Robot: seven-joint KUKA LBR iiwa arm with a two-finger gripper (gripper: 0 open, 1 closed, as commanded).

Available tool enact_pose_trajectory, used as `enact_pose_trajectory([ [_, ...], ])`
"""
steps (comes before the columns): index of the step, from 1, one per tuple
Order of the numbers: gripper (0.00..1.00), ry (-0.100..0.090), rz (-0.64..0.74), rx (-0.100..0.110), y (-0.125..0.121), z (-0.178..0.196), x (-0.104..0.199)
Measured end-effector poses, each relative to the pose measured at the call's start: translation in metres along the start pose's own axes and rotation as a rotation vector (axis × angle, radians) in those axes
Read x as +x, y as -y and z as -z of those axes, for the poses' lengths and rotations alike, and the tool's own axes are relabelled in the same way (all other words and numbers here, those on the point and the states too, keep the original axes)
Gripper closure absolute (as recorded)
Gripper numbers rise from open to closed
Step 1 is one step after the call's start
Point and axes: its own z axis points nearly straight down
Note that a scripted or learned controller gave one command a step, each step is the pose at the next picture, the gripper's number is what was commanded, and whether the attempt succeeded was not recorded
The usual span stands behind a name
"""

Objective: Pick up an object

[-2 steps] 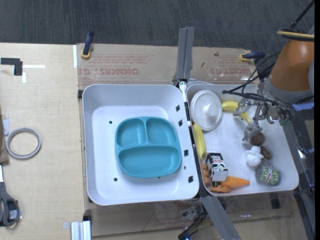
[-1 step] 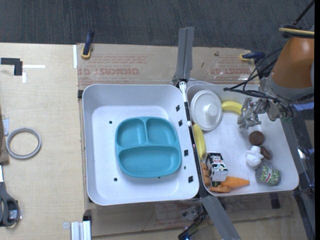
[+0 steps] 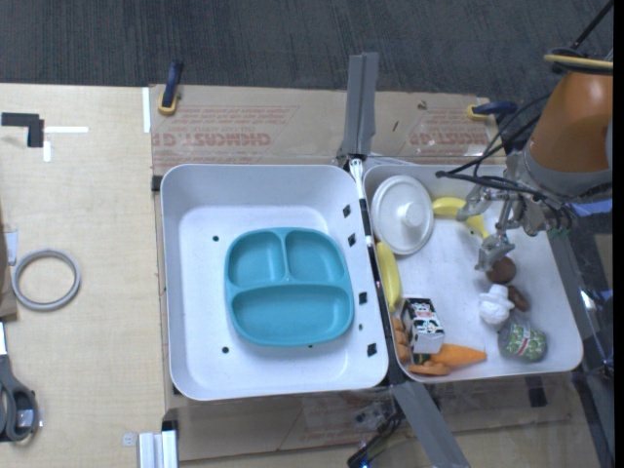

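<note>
Camera view looked down on two white bins side by side; the left bin (image 3: 185, 291) carried a teal divided plate (image 3: 290, 287), and the right bin (image 3: 561, 291) held the clutter. The gripper (image 3: 499, 250) hung at about three o'clock in the scene, its fingers pointing down just above a small brown object (image 3: 501, 269), which lay toward the right bin's three o'clock side. I judged the pick not yet made: the brown object sat on the bin floor and nothing showed between the fingers; whether the jaws were spread or pressed together I could not tell, since the wrist hid them. Left to do, by my reading, were the closing and the lift. The brown object looked roundish, so it had no clear long axis or heading. Near it a white crumpled lump (image 3: 495, 306) lay toward five o'clock, and a yellow banana (image 3: 389, 273) ran along the bin's nine o'clock wall, its long axis twelve to six
</note>
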Motion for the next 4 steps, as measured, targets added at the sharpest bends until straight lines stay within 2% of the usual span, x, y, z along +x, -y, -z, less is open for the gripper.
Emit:
enact_pose_trajectory([
  [1,0.0,-0.007,-0.038,-0.003,0.001,-0.011,0.013],
  [2,0.0,-0.007,-0.149,-0.002,-0.037,-0.012,-0.017],
  [3,0.0,-0.029,-0.395,-0.003,-0.041,-0.013,-0.026],
  [4,0.0,-0.008,-0.51,0.001,0.023,-0.011,0.037],
])
